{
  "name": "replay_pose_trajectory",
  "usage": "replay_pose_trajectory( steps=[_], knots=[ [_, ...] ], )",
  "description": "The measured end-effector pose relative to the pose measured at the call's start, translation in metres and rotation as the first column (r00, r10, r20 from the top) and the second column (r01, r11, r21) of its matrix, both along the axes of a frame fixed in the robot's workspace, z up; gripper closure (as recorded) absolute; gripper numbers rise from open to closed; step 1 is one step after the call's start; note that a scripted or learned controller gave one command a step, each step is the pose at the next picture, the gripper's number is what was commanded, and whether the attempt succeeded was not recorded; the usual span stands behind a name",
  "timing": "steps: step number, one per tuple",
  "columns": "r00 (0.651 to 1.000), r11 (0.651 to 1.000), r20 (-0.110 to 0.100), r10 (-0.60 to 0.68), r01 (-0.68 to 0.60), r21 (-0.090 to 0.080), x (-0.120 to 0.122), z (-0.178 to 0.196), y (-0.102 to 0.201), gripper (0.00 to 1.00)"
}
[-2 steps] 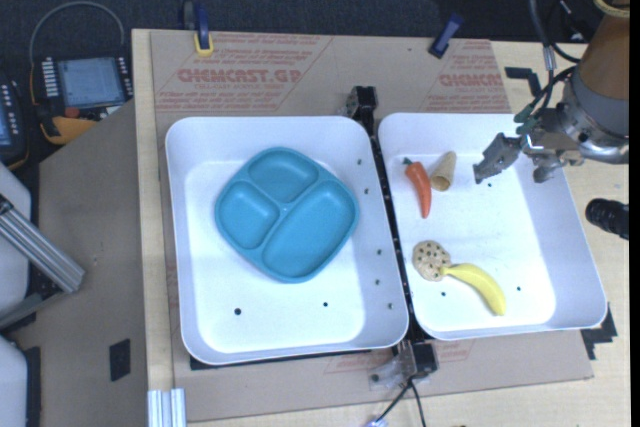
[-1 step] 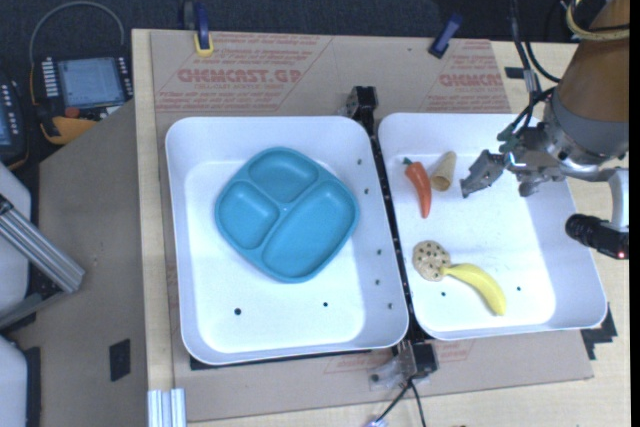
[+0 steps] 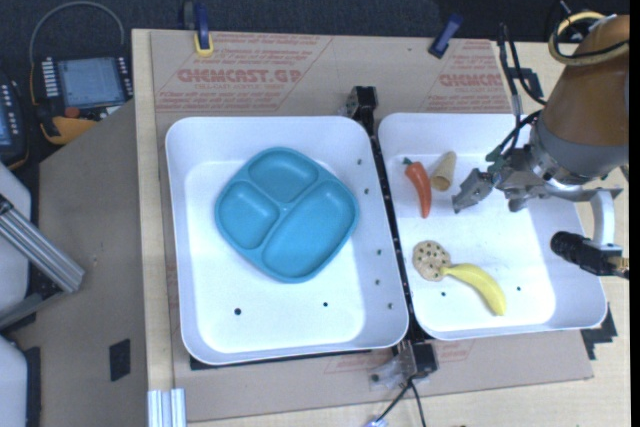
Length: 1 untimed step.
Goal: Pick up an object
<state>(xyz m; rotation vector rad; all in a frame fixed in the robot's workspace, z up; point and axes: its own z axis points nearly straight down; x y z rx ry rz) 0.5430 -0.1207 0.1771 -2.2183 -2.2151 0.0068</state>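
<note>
Left bin point(image 3: 200, 305), blue plate point(image 3: 287, 213), right bin point(image 3: 560, 300), banana point(image 3: 480, 284), cookie point(image 3: 430, 259)

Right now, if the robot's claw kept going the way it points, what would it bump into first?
Probably the small tan cone-shaped piece or the long orange-red chilli pepper beside it. The claw points left toward both, though its height above the white bin is unclear.

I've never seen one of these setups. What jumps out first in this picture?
Probably the blue divided plate, alone in the middle of the left bin. In the right bin, a banana and a cookie lie near the front, a chili pepper farther back, while the arm's gripper hangs above them.
</note>
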Motion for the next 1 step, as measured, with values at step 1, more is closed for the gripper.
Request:
replay_pose_trajectory(
  steps=[1],
  knots=[
    [1.0, 1.0, -0.001, 0.001, -0.001, 0.001, 0.0025, -0.0629, 0.0033, 0.0]
  ],
)
